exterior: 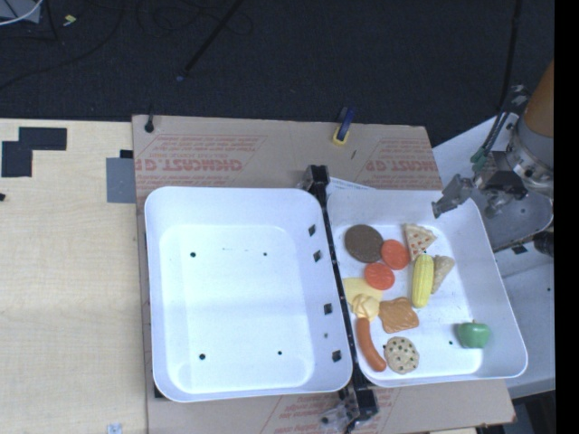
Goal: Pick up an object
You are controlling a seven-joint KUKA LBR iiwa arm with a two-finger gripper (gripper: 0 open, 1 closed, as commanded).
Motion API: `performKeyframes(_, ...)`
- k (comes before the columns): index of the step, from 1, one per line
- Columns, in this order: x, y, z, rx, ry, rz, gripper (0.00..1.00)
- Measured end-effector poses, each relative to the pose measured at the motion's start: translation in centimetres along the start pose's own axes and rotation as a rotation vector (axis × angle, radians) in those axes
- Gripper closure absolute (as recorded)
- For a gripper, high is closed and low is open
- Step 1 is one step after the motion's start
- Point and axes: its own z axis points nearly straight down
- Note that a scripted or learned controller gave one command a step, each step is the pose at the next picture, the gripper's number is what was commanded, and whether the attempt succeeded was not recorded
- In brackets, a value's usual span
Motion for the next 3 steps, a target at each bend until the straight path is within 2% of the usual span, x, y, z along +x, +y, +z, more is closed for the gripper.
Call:
performKeyframes(1, 0.0, 0.0, -1.0, 0.0, 0.001, -0.001, 1.0)
performKeyframes(2, -3.5, 4.5, 1.2, -0.003, -0.002, 0.0, 1.0)
performKeyframes(3, -3.3, -3.5, 11.5, 0.014, 0.005, 0.001, 1.0)
